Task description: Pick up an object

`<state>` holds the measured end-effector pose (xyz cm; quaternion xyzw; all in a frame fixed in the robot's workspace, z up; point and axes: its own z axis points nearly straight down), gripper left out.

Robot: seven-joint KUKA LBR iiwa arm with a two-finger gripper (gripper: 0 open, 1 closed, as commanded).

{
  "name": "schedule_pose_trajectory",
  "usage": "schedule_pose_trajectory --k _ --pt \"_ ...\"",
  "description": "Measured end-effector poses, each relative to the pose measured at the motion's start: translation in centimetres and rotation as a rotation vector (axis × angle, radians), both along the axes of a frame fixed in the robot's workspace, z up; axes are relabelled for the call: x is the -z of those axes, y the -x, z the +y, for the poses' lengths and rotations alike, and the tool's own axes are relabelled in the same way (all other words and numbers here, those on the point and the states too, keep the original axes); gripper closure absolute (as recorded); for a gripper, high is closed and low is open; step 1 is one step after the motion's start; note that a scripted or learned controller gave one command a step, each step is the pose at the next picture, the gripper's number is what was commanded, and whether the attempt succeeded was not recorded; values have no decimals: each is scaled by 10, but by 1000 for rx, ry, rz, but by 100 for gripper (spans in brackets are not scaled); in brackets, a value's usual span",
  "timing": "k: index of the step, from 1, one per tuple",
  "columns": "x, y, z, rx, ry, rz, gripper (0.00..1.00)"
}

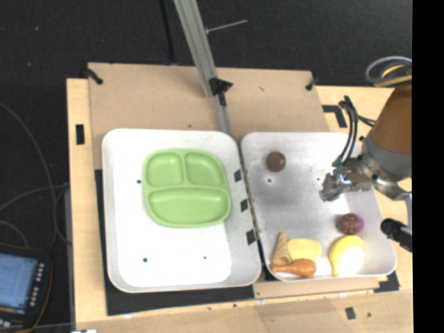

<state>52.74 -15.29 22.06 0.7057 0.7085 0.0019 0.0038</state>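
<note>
The gripper [335, 185] hangs over the right bin [305, 151], just up and left of the purple ball [349, 223], holding nothing, and I cannot tell its opening.

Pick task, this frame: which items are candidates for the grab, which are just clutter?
Candidates, all in the right bin:
brown ball
purple ball
yellow round piece
pale yellow block
orange carrot-like piece
tan cone
The gripper hovers over this bin.

Not involved:
green divided plate in the left bin
metal pole
</note>
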Motion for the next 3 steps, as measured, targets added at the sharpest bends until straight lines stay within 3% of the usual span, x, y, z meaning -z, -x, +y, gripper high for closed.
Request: schedule_pose_trajectory --k 1,2,3 --pt "-57 1 -12 1 1 0 100" --pt "-44 -24 34 -2 -2 7 100" --pt "-36 -32 83 -2 -4 9 100"
